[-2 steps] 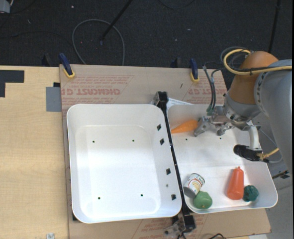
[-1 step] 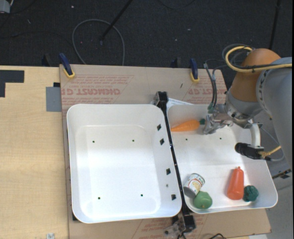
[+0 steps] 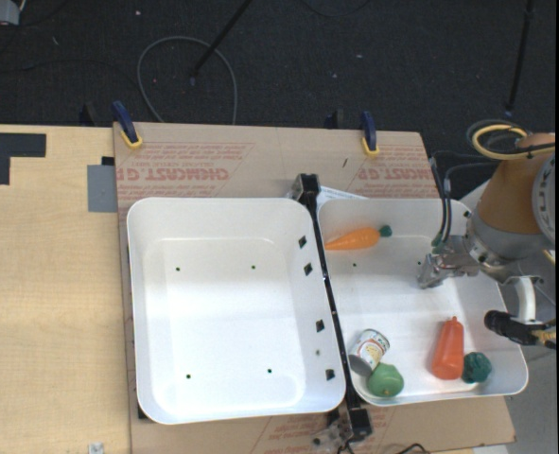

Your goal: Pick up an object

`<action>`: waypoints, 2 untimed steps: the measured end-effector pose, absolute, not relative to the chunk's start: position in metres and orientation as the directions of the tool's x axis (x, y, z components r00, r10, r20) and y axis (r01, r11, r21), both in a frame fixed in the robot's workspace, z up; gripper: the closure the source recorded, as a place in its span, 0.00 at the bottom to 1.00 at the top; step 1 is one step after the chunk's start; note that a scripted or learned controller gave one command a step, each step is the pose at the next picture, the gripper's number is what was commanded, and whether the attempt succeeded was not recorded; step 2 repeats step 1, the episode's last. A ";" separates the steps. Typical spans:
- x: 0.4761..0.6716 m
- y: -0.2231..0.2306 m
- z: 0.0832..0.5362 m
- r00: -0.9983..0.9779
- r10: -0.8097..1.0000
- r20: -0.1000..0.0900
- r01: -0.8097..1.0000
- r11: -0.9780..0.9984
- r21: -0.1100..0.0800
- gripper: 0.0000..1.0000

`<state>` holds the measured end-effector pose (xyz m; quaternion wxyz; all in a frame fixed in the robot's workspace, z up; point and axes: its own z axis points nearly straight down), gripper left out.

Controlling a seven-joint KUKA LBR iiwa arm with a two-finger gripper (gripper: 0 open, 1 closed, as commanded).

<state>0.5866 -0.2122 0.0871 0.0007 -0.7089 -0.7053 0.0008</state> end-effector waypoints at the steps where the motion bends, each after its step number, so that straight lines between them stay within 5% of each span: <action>1: 0.646 -0.161 0.152 -0.004 1.000 0.000 1.000 0.004 0.006 1.00; 2: 0.646 -0.161 0.152 -0.004 1.000 0.000 1.000 0.004 0.006 1.00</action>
